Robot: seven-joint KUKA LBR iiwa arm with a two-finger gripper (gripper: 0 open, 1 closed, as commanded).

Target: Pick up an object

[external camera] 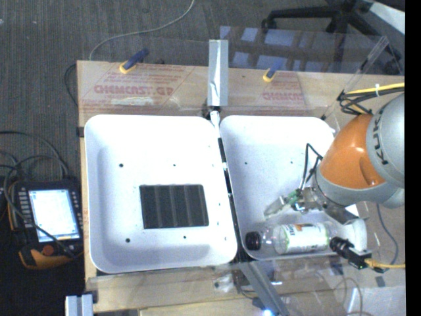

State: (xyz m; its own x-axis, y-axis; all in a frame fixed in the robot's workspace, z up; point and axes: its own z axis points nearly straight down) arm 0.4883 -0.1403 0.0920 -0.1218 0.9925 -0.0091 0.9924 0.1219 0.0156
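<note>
bottle w/ black cap lies on its side in right bin, at near edge, cap pointing toward left bin. gripper hangs just above bottle, near its middle; finger state: cannot tell. dark ribbed tray sits in left bin, well apart from bottle.

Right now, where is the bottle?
The bottle lies on its side along the near edge of the right bin, cap pointing toward the left bin, just below the gripper.
</note>
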